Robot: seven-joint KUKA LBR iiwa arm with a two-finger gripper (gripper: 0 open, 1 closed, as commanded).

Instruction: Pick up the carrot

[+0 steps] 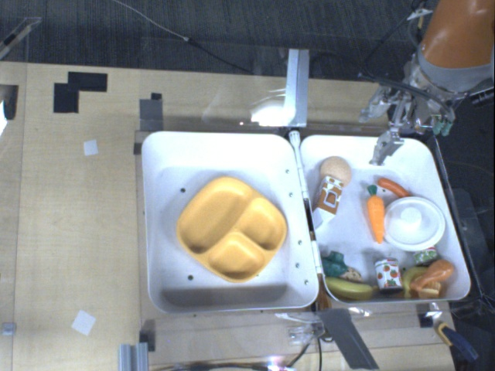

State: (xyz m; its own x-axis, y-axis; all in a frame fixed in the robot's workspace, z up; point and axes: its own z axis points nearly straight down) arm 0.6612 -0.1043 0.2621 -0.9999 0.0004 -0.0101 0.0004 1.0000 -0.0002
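Above the far edge of the right bin, the end effector hangs at the end of the grey arm with its orange band, pointing down toward the bin's upper rim. One pale finger is visible; whether the fingers are spread or pressed together cannot be told from this slant, and nothing can be seen between them. It touches none of the items.

The carrot lies in the right bin, orange and tapered, its green top toward the far side, just beside the left rim of a round white bowl. A small red-orange sausage-like piece lies just beyond the bowl. To the left stand a small printed carton and, touching it, a beige egg-shaped item. Along the near wall sit a dark green piece, a yellow banana, a small printed can and an orange glossy item, partly hidden behind each other and hard to identify.

The left bin, smooth white plastic with rounded corners, holds a yellow divided plate with three compartments. Both bins rest on a pale wooden tabletop.
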